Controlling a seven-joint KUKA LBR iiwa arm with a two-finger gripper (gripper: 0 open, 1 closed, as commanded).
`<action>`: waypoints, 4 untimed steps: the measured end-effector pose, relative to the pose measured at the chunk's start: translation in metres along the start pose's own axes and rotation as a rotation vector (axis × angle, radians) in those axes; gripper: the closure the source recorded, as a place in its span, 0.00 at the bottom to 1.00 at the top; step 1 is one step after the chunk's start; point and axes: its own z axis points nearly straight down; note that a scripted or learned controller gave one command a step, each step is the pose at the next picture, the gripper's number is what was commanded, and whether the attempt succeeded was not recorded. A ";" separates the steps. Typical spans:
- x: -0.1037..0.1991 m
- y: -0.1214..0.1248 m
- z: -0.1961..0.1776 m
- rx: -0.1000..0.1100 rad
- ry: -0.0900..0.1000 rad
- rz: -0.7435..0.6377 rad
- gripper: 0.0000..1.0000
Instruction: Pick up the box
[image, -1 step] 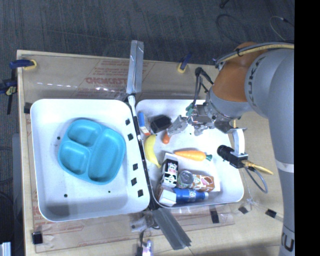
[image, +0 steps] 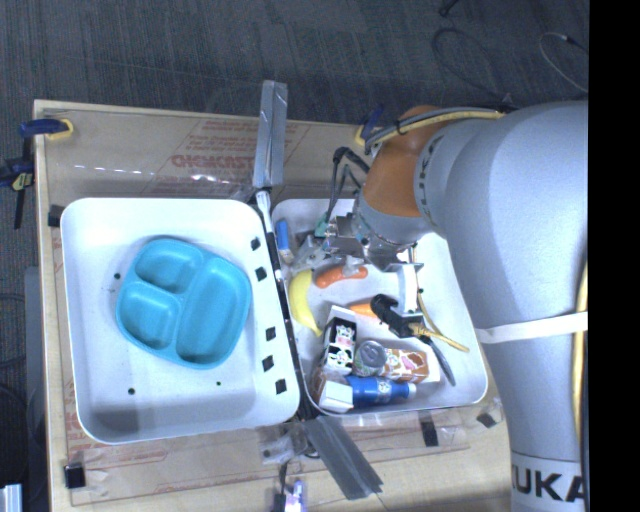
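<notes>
Grey gripper (image: 345, 250) hangs apparently just above the box (image: 341, 343).

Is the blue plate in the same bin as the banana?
No, the blue plate lies alone in the left bin, while the banana sits in the right bin.

Legible: "KUKA", partly cut off, white-on-grey arm (image: 545, 300) base, approx 5 o'clock of frame. Faint red print on bench (image: 150, 150) board, approx 11 o'clock, mirrored/upside down, unreadable. Box labels too small.
</notes>
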 end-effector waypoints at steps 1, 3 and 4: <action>0.001 0.000 -0.010 0.001 0.001 -0.004 1.00; -0.059 0.046 -0.190 0.005 0.002 0.233 1.00; -0.045 0.027 -0.161 0.008 0.003 0.061 1.00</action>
